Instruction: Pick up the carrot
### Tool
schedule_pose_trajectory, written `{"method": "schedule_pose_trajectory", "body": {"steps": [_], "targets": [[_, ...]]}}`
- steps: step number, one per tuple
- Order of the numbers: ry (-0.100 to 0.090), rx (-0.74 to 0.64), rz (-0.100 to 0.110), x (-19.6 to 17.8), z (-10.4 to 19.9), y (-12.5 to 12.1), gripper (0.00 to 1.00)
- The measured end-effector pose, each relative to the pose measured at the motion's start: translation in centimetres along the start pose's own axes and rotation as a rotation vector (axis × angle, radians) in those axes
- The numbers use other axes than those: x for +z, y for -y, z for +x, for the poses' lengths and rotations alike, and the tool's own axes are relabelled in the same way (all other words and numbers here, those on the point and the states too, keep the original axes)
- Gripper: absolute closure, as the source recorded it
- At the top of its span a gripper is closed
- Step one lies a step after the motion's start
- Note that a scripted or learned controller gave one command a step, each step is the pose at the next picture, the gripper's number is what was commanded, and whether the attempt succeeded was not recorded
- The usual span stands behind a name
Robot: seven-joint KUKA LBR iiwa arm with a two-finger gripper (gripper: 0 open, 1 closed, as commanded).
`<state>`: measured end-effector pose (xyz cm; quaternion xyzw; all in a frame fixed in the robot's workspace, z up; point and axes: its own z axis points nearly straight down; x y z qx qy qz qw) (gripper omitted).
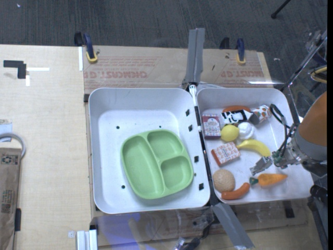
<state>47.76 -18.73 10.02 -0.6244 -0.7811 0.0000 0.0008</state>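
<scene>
Carrot point(271, 179) lying flat near front right corner of right bin point(291, 192), green tip toward bin's middle. Probably light, rigid, smooth plastic; tapered, so liable to slip; best taken across thick mid-body. Gripper point(263, 165) just behind carrot, jaws apparently parted, gripping nothing. Banana point(254, 147) close behind, sausage point(235, 192) and round brown item point(223, 179) to left; front wall near, open floor to right.

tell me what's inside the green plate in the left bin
Nothing visible: all three compartments of the green plate show bare. It lies in the left bin; whatever is beneath it is covered.
</scene>
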Motion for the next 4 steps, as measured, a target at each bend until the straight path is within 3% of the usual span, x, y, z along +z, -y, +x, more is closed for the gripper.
{"method": "schedule_pose_trajectory", "body": {"steps": [1,2,3,4], "targets": [[0.0,0.415,0.002,0.9,2.4,-0.5,0.0],[0.002,0.125,-0.001,0.9,-1.0,0.3,0.0],[0.0,0.4,0.001,0.9,1.9,-0.4,0.0],[0.0,0.398,0.003,0.1,1.9,-0.4,1.0]]}}
